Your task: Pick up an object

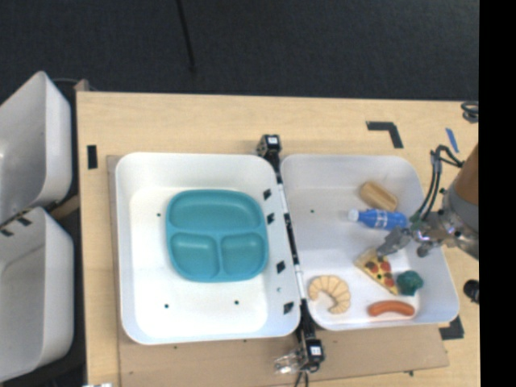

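The gripper (393,245) hung low over the right bin (322,176), reaching in from the right, and its two fingers stood apart with nothing between them. The closest thing to it was the pizza slice (377,269), lying just below and a little left of the fingertips, its long axis running on a slant from upper left to lower right. The blue bottle (377,218) lay just above the fingertips, long axis nearly level, cap end pointing left. So the gripper sat between the two, and a short drop toward the lower left would likely bring it onto the slice, whereas the bottle would call for a move back up the bin. Farther off lay the bread roll (378,195) near the top, the croissant (330,293) at the lower left, the sausage (392,309) along the bottom edge, and a small green piece (410,280) beside the slice.
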